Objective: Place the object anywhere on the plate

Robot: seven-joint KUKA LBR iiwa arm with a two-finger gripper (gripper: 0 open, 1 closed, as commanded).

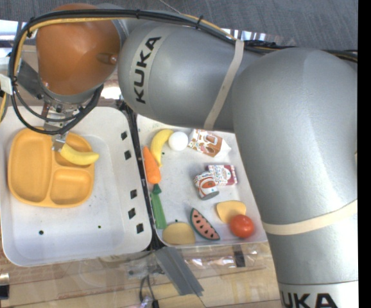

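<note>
A banana (78, 154) lies on the yellow plate (34, 172) directly under the end effector (60, 138), whose tips the orange wrist (76, 47) mostly hides; its state is unclear.

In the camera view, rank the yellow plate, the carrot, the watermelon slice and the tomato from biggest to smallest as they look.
1. Yellow plate
2. Carrot
3. Watermelon slice, close to the carrot, so that order is unsure
4. Tomato

I'm seeing the right bin (250, 172) holding a carrot (151, 165), an egg (178, 141), two small cartons (215, 179), a watermelon slice (205, 224) and a tomato (241, 226) lying near each other.
</note>
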